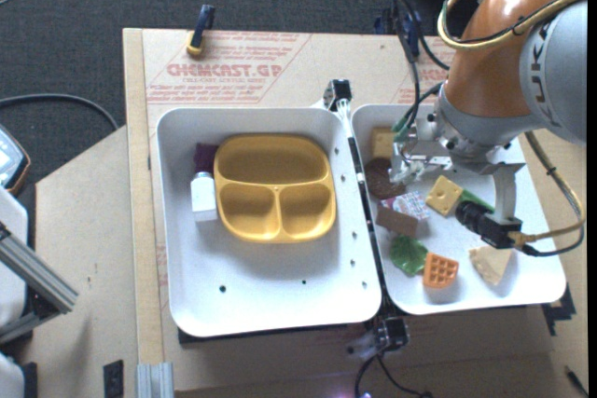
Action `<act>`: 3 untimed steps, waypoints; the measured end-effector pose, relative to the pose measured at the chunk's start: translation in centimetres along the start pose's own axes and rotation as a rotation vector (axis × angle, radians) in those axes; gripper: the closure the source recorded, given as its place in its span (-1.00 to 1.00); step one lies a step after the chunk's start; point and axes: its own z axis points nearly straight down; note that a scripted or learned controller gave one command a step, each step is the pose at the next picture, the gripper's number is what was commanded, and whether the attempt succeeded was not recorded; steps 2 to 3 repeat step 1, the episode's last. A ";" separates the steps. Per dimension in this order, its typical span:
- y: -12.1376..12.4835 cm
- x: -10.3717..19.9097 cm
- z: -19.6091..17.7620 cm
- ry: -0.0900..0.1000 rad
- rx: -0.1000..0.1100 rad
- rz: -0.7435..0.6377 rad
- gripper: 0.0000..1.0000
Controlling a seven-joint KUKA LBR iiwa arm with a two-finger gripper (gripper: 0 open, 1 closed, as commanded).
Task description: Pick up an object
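— Orange waffle (440, 272) and a pale wedge (492, 264) are seen nearest, at the front of the right bin (550, 280); what risk is judged there?

— Crowding. A green piece (407, 253), a brown block (397, 221), a yellow cracker (444, 196) and a dark round piece (378, 176) are packed close together, so two could be nudged, or a neighbour dragged.

— And the tool (410, 165)?

— It is lowered over the bin's back left; whether it is open or closed cannot be told, and nothing is seen gripped.

— The left bin (177, 228)?

— A yellow divided tray (275, 186) and a small white bottle (203, 197) are held there.

— Any writing?

— "CHEMCAST GP" is read in red on the table (229, 70) sheet beyond; letters on the arm (550, 70) are partly cut off.
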 end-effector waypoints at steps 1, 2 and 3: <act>0.8 -0.2 -2.0 -0.001 -0.008 -0.001 1.00; 0.8 -0.2 -2.0 -0.001 -0.008 -0.001 1.00; 0.8 -0.2 -2.0 -0.001 -0.008 -0.001 1.00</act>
